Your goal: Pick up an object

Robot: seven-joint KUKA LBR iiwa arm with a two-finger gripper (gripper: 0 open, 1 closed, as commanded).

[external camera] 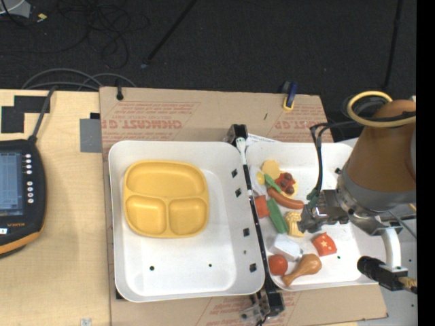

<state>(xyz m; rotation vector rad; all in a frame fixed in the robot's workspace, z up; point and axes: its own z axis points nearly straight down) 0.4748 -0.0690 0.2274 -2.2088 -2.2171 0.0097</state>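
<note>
**Arm down in the right bin, right over the toy food pile**

So the stuff to grab is a little heap of toy food point(285, 212) sitting in the right bin point(353, 277), bunched up against that bin's left edge. From the far end going toward the near edge: a yellow piece point(271, 168), a dark red berry-looking thing point(287, 180), a hot dog point(285, 198) lying at a slant, a green pod point(276, 216), a small yellow corn-like piece point(293, 223), a white block point(286, 248), a tomato point(277, 263) and a drumstick point(303, 267) near the bin's near-left corner. A red strawberry-ish piece point(324, 244) sits a bit apart from the heap, more toward the bin's middle.

The arm point(380, 165) comes in from the right, its big orange band over the right side of the bin, with the grey wrist just below it. The gripper point(307, 221) is low, pointing left at the pile, right beside the corn piece and just above the red piece. It's dark and cluttered there, so I honestly can't tell how it's set or if it's got anything.

The left bin point(136, 277) holds a yellow divided plate point(165, 199) in its far-left part. Both bins sit on a cardboard sheet point(204, 114) on the bench, and a control tablet point(17, 192) lies at the bench's left edge.
</note>
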